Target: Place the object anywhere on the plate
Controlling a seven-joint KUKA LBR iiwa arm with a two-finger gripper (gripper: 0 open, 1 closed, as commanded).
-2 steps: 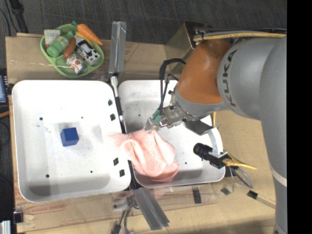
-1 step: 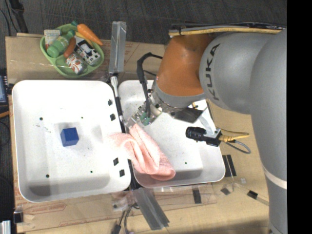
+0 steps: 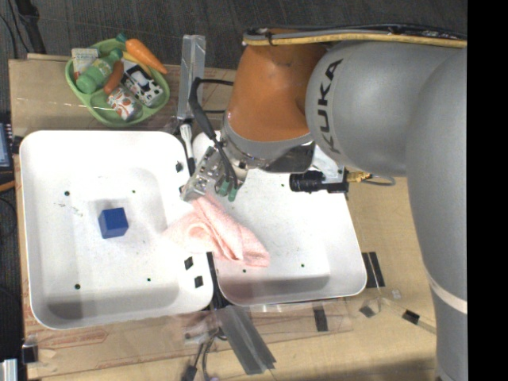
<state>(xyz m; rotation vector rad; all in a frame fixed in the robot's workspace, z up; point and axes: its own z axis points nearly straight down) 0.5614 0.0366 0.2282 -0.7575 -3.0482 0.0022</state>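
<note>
camera view is showing the gripper (image 3: 208,182) hanging over the ridge between the two bins, its tips touching the top of a pink cloth (image 3: 226,230) that is draping across that ridge into the right bin (image 3: 317,244). i cannot tell how the tool is standing. a blue cube (image 3: 113,221) is sitting in the left bin (image 3: 48,205), well apart from the gripper. no plate is appearing on the bench, so the placing is looking undone, with nothing visibly lifted.
</note>
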